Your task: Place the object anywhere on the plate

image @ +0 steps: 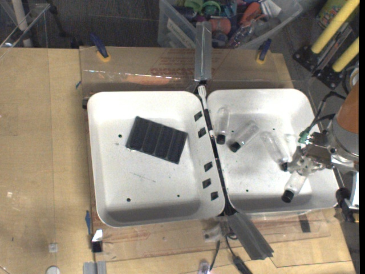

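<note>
arm (pixel 349 124) cut off by right edge above the gripper (pixel 304 165), finger gap too blurred to tell, clear tube (pixel 292 187) just below it partly hidden, toy crate (pixel 228 7) far above cropped at top

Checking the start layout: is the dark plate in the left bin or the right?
In the left bin: the dark plate lies flat on its floor.
</note>
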`<state>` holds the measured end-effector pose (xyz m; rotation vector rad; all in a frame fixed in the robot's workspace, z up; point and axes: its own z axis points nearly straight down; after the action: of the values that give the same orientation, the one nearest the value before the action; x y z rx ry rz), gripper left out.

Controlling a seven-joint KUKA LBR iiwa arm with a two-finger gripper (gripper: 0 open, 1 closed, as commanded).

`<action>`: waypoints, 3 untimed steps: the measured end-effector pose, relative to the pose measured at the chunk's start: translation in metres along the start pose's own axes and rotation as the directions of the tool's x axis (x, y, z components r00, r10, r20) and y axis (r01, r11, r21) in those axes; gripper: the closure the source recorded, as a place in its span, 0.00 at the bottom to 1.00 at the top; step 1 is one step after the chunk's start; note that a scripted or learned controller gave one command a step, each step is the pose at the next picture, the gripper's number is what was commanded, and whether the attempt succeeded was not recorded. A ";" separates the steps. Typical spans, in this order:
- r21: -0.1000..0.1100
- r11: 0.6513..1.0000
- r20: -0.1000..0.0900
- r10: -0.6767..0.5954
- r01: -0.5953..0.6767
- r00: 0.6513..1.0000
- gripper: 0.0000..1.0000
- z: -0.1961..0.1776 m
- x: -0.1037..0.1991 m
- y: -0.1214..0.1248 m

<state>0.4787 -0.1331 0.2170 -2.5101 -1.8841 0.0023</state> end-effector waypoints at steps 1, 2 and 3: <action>-0.002 0.974 0.001 0.228 -0.228 0.974 1.00 -0.043 0.036 0.013; 0.003 0.936 0.002 0.352 -0.352 0.936 1.00 -0.002 0.057 -0.017; -0.001 0.717 0.001 0.697 -0.697 0.717 1.00 -0.046 0.091 -0.026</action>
<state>0.4794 -0.0387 0.2629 -3.0364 -0.8031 0.0055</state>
